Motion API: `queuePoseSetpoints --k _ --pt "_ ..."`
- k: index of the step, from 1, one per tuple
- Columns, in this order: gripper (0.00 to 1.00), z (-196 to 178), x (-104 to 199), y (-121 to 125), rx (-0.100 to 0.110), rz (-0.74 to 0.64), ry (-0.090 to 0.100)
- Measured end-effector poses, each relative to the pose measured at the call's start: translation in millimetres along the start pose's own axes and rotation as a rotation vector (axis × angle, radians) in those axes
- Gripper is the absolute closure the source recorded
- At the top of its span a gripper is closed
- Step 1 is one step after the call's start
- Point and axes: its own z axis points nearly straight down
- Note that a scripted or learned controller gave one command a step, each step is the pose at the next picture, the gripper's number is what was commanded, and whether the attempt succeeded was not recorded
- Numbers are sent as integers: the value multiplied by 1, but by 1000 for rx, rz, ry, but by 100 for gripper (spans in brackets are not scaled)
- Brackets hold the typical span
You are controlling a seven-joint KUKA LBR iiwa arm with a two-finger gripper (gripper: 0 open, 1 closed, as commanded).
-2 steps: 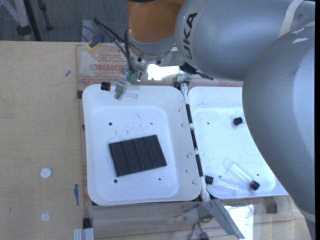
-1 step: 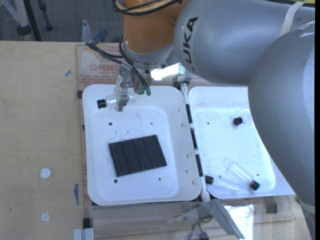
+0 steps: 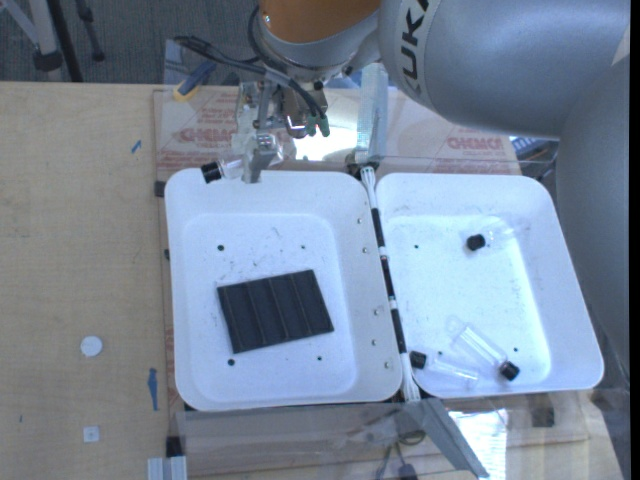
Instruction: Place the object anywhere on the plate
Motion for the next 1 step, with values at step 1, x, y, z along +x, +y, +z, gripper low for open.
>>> queuePoseSetpoints --k 1 --pt "100 -130 -3 0 0 -149 0"
